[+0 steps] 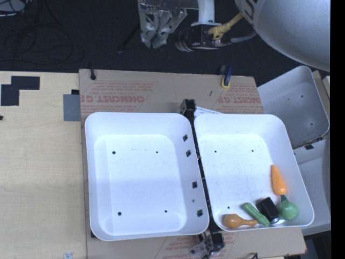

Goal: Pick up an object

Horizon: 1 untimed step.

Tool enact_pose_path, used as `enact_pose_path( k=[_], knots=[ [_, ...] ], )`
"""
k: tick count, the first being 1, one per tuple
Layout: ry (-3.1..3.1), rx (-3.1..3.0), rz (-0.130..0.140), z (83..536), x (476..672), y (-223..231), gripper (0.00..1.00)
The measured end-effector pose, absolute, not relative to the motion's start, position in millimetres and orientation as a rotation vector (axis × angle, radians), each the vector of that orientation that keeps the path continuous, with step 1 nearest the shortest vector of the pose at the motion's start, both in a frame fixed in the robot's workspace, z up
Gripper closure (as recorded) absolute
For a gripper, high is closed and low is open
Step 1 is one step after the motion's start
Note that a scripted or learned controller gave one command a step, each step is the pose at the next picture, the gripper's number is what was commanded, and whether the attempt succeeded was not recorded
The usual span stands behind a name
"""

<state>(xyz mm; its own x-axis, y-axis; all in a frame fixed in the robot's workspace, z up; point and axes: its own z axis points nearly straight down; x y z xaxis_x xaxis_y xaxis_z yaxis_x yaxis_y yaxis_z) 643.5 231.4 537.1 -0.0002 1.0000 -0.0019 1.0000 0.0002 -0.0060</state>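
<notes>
The grey metal two-finger gripper (pixel 156 31) hangs high at the back of the scene, over the dark area behind the desk and well apart from both bins. Its fingers (pixel 148 34) point downward with nothing between them; whether they are spread or closed I cannot tell from this angle.

To pick something up cleanly, the arm would have to travel forward and to the right-hand shallow white plastic bin (pixel 242 128), then drop into its near right corner. Everything there is bunched against the wall, so I'd judge the small orange carrot-shaped toy (pixel 278 180) the easiest target: it lies a little apart from the rest, along the right wall, and should be gripped across its narrow width.

In the same corner sit a round green ball-like toy (pixel 289 210), a small black block (pixel 268 209), a green stick-shaped piece (pixel 255 213) and an orange pear-shaped toy (pixel 239 220), touching or nearly so. The left-hand shallow white plastic bin (pixel 97 144) shows just its bare floor.
</notes>
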Motion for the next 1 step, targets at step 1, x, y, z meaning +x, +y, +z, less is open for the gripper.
enact_pose_path(
  k=[1],
  knots=[
    [-2.222,-2.218,0.005,536.7,644.3,243.0,1.00]
  ],
)
